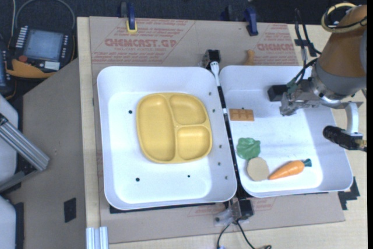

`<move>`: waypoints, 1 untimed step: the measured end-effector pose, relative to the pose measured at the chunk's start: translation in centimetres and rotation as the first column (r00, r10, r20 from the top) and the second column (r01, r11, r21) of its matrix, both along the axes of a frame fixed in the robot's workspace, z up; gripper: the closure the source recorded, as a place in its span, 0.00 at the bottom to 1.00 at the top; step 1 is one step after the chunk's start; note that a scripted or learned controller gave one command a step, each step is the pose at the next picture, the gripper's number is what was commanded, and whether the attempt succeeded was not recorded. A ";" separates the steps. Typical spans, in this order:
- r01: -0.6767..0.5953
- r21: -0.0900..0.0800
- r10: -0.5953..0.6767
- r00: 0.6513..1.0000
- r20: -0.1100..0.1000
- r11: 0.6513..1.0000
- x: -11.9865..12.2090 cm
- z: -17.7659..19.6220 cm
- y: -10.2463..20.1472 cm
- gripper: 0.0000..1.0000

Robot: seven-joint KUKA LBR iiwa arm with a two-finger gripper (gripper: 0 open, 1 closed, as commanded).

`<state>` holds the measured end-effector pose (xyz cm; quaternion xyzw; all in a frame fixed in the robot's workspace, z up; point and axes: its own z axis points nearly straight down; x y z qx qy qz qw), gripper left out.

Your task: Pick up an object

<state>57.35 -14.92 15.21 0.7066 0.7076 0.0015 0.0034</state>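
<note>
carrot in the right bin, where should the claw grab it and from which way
Probably best across the thick orange middle of the carrot, coming straight down from above. It lies flat and slanted, green top toward the bin's right wall, tip near the tan round piece. Closing across its narrow width, away from the tip, should keep clear of that piece. The claw sits farther back over the right bin.

A divided tray (173, 127) lay in the left bin (111, 125); cracker (241, 115), leaf (249, 147), cookie (257, 169) and carrot (287, 169) (rightmost) lay in the right bin (326, 154).
</note>
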 end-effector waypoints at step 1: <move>0.001 0.000 -0.001 1.000 0.000 1.000 -0.8 5.0 -0.2 1.00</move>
